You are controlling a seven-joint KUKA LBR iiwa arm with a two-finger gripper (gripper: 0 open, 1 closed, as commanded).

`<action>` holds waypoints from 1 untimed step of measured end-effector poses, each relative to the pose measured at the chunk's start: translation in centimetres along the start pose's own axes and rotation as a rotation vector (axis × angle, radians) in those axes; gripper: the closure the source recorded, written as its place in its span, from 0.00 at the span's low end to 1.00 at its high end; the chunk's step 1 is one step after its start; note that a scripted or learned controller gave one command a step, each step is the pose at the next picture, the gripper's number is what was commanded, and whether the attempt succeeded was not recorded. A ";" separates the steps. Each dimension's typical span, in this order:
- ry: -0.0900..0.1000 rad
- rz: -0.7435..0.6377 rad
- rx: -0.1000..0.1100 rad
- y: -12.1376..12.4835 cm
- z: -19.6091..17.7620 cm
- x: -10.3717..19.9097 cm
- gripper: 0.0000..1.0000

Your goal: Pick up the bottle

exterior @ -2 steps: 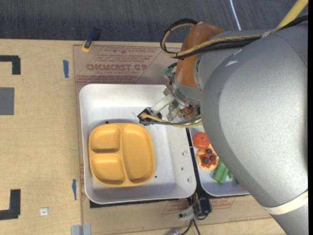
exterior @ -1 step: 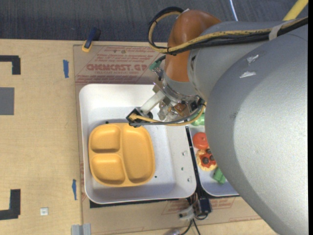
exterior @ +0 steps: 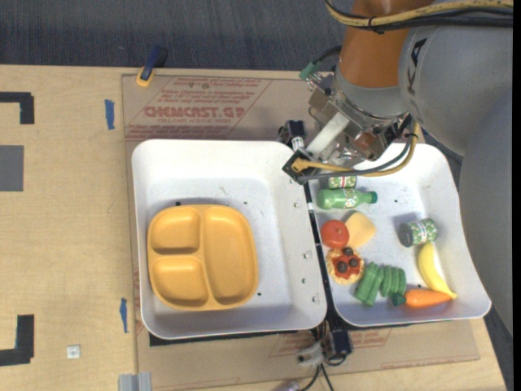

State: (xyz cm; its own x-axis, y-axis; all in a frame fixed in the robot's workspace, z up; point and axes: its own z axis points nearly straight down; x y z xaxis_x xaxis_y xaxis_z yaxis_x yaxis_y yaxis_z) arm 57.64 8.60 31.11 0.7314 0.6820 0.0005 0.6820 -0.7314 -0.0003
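Observation:
A small green bottle [exterior: 347, 197] lies on its side in the right bin [exterior: 456, 218], near the bin's upper left, with its cap pointing right. My gripper [exterior: 335, 163] hangs just above and behind the bottle, under the orange-banded wrist [exterior: 370, 51]. The wrist and its cables hide the gripper's tips, so whether it touches the bottle cannot be made out.
The right bin also holds a tomato [exterior: 334, 233], a yellow wedge [exterior: 361, 229], a berry tart [exterior: 345, 265], green pods [exterior: 380, 283], a carrot [exterior: 427, 298], a banana [exterior: 434, 269] and a small can [exterior: 418, 232]. A yellow divided plate [exterior: 202, 256] sits in the left bin [exterior: 163, 169].

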 end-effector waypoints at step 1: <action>-0.001 -0.001 0.001 -0.1 0.0 0.0 0.00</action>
State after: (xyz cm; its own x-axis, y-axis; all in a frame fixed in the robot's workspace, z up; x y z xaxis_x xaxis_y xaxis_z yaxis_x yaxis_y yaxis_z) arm 57.61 8.65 31.06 0.7304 0.6830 -0.0008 0.6830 -0.7304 -0.0009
